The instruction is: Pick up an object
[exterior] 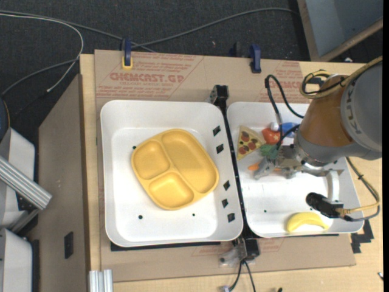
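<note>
Left bin (115, 163): yellow divided plate (174, 168), lying flat, centred.
Right bin (273, 215): pizza slice toy (247, 142) near the divider; red toy (271, 136) just beside it; banana (307, 222) at the near edge.
Arm (340, 123): over the right bin, pincer (271, 166) lowered among small toys; grip state cannot be told.

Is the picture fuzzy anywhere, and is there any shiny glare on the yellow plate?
In the camera view, the yellow plate is sharp, with soft bright patches on its curves but no harsh glare. The left bin looks evenly lit, with faint shadow along its walls. The small toys near the end effector are a bit blurry and hard to make out. The banana looks clear.
</note>
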